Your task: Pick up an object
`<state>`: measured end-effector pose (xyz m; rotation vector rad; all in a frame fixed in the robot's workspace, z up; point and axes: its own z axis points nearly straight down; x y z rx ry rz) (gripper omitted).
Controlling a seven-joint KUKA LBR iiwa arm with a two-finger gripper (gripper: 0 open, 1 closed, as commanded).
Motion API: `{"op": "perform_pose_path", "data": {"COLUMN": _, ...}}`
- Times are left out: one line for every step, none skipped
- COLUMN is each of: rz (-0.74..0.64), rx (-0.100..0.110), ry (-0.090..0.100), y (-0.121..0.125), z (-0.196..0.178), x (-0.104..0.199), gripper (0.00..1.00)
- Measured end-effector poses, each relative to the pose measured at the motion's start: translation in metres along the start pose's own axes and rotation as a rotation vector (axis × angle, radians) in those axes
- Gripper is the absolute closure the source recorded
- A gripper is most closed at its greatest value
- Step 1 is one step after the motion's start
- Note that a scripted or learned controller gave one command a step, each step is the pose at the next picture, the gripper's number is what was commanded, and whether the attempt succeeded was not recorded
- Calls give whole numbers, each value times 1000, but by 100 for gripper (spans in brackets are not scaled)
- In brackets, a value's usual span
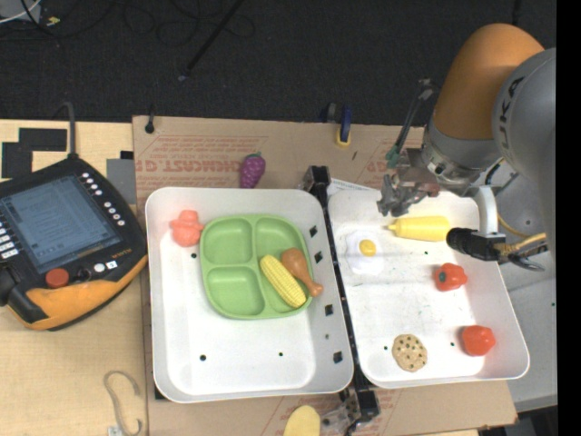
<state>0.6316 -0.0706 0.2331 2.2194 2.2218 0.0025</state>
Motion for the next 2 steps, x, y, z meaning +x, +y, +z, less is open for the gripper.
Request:
{"op": "perform_pose_path", "data": {"rz": 3, "rx": 5, "ry": 0, "y": -8, "z": -4, "x": 2, "gripper": 100}}
{"op": "perform_pose_path", "data": {"rz": 2, "rx": 5, "ry": 0, "y": -8, "z": 10, "x": 12, "gripper": 100}}
